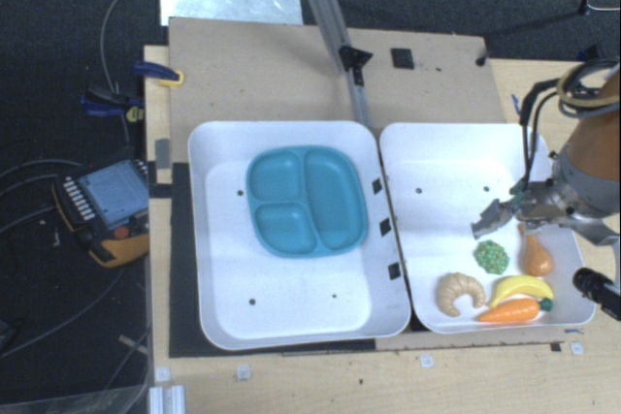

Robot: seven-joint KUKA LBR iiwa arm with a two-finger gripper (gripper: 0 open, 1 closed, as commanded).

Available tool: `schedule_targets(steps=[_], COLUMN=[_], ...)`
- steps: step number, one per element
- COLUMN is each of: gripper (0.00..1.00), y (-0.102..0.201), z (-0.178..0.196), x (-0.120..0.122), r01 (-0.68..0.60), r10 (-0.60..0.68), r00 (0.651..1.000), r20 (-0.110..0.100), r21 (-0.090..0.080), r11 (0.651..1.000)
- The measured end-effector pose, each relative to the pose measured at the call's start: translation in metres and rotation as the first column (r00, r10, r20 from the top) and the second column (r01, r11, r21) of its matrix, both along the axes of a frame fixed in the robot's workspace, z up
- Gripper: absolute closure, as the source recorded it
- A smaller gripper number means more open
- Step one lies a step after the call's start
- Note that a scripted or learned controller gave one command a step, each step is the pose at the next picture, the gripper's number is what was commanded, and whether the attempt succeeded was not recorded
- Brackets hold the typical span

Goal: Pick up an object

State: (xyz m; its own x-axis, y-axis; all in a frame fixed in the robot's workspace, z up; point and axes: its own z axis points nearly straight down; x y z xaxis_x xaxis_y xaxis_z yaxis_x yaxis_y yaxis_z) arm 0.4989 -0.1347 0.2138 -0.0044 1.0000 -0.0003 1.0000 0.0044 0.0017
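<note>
soft, slightly blurry overhead light, faint shadows, little glare

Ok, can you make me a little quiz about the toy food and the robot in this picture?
1. True or false: the blue plate sits in the left bin.
2. Which toy lies nearest the gripper?
A. the croissant
B. the green broccoli
C. the carrot
3. Fill in the missing word: the banana lies just above the carrot in the ____ bin.

Key: 1 true; 2 B; 3 right.
</note>
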Motion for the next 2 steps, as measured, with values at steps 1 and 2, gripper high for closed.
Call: schedule_targets(steps=[1,2], gripper=[0.00,0.00], y=[0.008,0.004], z=[-0.056,-0.099], x=[0.007,0.008], r01=[0.002,0.003], r10=[-0.002,-0.003], r00=[1.000,1.000], r20=[-0.003,-0.004], r21=[0.001,0.001], r11=[1.000,1.000])
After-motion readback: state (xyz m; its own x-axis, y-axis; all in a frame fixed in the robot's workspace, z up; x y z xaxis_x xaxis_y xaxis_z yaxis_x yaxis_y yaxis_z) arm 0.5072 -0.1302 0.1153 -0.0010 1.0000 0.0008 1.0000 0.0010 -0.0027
